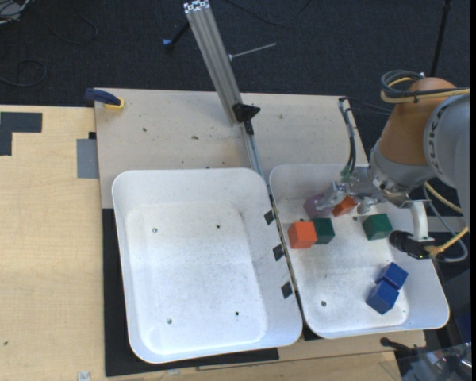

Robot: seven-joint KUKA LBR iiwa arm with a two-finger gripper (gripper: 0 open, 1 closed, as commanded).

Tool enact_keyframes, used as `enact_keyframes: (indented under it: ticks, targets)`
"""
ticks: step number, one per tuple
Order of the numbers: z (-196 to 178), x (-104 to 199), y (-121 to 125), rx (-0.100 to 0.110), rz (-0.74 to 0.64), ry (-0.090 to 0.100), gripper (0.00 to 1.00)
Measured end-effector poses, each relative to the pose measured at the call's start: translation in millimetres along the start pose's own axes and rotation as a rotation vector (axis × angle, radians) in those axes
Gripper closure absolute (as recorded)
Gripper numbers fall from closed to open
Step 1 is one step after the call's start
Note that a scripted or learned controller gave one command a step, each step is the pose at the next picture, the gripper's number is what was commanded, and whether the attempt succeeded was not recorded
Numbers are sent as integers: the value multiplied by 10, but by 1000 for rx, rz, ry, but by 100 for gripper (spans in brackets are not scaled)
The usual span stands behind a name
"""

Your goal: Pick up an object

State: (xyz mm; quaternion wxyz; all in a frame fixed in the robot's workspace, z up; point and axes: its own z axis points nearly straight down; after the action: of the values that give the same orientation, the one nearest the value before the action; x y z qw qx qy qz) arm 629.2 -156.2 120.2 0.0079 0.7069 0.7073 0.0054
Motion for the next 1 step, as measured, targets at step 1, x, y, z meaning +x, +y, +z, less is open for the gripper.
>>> enact_keyframes:
  ticks: [1]
  targets:
    - [-88,-1,7,-1,1,1,100]
